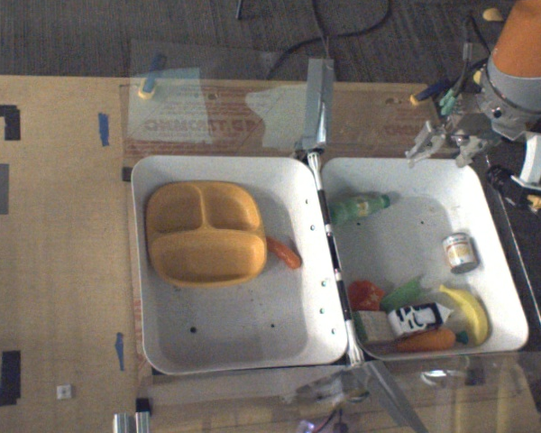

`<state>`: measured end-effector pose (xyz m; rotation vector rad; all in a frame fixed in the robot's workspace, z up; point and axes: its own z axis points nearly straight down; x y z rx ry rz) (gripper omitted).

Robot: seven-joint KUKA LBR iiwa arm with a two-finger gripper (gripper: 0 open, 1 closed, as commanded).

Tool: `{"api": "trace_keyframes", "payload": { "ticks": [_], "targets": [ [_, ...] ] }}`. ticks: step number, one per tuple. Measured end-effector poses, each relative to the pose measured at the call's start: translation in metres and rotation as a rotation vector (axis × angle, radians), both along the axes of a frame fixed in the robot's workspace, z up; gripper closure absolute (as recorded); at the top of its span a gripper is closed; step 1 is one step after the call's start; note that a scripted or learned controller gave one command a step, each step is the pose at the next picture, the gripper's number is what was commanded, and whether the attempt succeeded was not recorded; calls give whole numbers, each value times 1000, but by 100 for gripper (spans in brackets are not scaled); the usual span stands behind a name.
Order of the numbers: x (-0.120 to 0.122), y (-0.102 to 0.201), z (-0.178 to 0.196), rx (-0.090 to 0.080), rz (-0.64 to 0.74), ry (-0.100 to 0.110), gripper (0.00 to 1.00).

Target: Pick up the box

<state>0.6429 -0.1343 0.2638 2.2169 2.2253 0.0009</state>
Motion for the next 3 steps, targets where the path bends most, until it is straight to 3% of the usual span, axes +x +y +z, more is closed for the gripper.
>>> {"api": "trace_keyframes", "payload": {
  "ticks": [1, 2, 3],
  "targets": [
    [-14, 14, -141, 0, -114, 1, 0],
    [-85, 8, -175, 2, -294, -9, 0],
    [-128, -4, -175, 2, -366, -9, 0]
  ]
}}
